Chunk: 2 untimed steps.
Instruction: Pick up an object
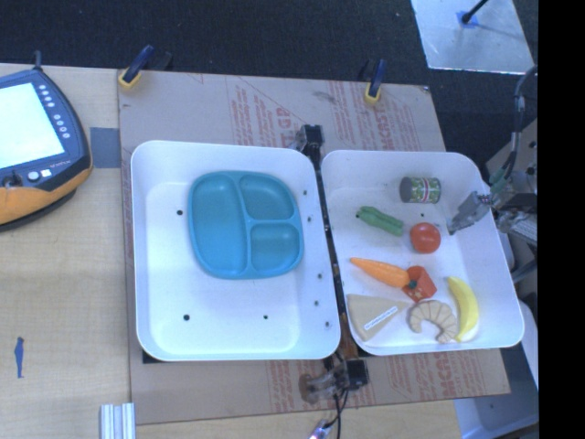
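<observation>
My claw [468, 210] sits at the three o'clock edge of the right white plastic bin [393, 165]; I cannot tell how wide it is parted, and I see nothing held in it. The nearest target, I judge, is the small round glossy red tomato [425, 237], close by at about eight o'clock from the claw. The short green-labelled can [420, 189] lies on its side toward ten o'clock; the smooth curved yellow banana [464, 308] rests farther off near six.

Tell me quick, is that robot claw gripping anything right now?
Gripper: cannot be told; it sits at the right bin's right edge near the tomato, with nothing seen in it.
</observation>
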Motion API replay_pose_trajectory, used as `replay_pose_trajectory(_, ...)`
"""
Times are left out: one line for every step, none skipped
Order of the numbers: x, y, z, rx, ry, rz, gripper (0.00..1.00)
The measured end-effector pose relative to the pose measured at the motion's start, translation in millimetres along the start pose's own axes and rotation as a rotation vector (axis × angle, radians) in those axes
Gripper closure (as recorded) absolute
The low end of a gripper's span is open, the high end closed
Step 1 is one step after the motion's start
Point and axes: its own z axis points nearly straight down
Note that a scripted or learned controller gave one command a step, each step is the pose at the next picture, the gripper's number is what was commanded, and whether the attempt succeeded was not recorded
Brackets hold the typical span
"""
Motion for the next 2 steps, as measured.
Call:
replay_pose_trajectory(-32,-4,104,0.002,0.000,-0.001,0.00)
replay_pose_trajectory(-8,30,170,0.004,0.001,-0.003,0.00)
